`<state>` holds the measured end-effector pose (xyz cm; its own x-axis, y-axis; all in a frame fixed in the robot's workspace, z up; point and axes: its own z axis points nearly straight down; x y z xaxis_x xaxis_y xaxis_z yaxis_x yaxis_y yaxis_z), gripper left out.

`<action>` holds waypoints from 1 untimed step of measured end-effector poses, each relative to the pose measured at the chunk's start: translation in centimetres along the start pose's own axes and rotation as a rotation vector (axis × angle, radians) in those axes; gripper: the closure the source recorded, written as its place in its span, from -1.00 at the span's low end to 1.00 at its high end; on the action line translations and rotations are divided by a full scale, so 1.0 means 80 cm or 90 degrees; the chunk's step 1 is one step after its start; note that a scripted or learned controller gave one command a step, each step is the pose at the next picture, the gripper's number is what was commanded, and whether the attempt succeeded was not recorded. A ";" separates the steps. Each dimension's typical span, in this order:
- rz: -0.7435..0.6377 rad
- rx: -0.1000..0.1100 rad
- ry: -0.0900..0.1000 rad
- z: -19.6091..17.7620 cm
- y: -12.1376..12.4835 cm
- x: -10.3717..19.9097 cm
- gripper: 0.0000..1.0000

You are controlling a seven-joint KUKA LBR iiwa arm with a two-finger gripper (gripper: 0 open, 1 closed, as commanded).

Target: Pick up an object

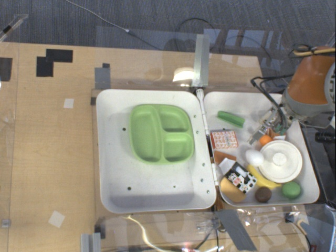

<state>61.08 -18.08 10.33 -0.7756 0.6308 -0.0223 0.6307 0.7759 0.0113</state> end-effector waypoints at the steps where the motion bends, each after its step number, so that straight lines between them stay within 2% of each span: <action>1: 0.066 0.004 0.008 0.019 0.020 0.005 -1.00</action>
<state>61.81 -16.56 8.79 -0.7059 0.7083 -0.0084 0.7082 0.7059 0.0061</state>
